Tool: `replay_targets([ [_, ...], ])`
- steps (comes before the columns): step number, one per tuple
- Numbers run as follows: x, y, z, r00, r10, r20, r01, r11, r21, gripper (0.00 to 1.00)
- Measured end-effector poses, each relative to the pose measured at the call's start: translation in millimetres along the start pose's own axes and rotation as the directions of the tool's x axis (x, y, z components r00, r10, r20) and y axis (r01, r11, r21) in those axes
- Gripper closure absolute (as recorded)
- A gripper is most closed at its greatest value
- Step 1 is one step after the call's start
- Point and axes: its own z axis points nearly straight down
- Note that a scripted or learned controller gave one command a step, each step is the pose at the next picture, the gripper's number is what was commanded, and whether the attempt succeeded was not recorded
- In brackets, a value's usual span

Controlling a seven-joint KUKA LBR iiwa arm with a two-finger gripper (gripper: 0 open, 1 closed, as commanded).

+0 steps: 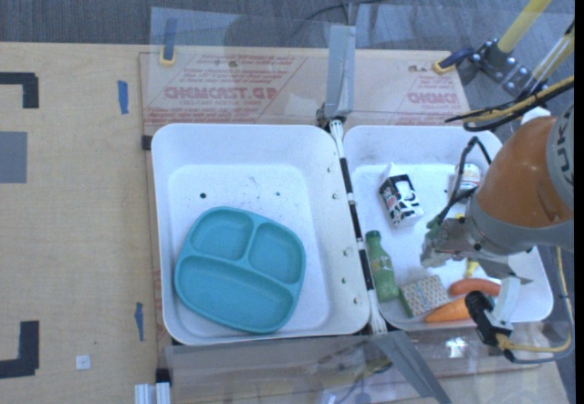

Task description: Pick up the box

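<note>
The box [399,199] is a small black-and-white carton lying tilted in the upper left part of the right bin [415,147]. My gripper [443,245] hangs over the middle of that bin, to the right of the box and a little nearer the front, apart from it. The grey wrist and orange band [527,183] rise behind it to the right. Nothing visible is held.
A green bottle [380,265] lies along the right bin's left wall. A speckled tan pad [423,295] and two orange carrots [451,309] [475,285] lie at the front, under the wrist. A teal divided plate [241,267] sits in the left bin [173,156].
</note>
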Motion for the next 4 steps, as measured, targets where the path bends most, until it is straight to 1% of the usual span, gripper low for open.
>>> replay_targets([
  [1,-0.2,-0.1,0.1,1.000,0.000,0.000,0.000,1.000,0.000,0.00],
  [2,6.5,-4.2,18.9,0.996,-0.094,0.002,0.094,0.996,0.011,0.00],
  [3,6.6,-2.8,9.2,0.996,-0.091,0.001,0.091,0.996,0.006,1.00],
  [4,6.7,-2.8,9.2,0.996,-0.091,0.001,0.091,0.996,0.006,0.00],
])
